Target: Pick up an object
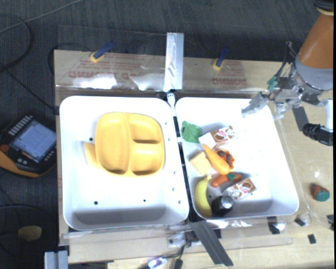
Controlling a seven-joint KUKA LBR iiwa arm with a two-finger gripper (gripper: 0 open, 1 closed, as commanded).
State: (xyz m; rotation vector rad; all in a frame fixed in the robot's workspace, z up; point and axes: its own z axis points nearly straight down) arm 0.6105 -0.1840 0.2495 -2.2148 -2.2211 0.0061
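Observation:
My gripper point(265, 106) hangs over the back right corner of the right bin point(280, 167), below the orange-banded wrist. Its fingers stand spread and open with nothing between them. A pile of small things lies in the left half of that bin, well to the front-left of the gripper: a green piece point(191, 131), a printed packet point(223, 134), an orange carrot point(217, 159), a pale yellow block point(200, 162), a banana point(201, 195), a dark round can point(221, 205) and a second packet point(242, 188).
The left bin point(78, 206) holds a yellow divided tray point(129, 143). A small red-and-teal object point(321, 193) lies on the bench right of the bins. A metal divider point(174, 60) stands behind the bins. A handheld pendant point(25, 145) rests off the bench at left.

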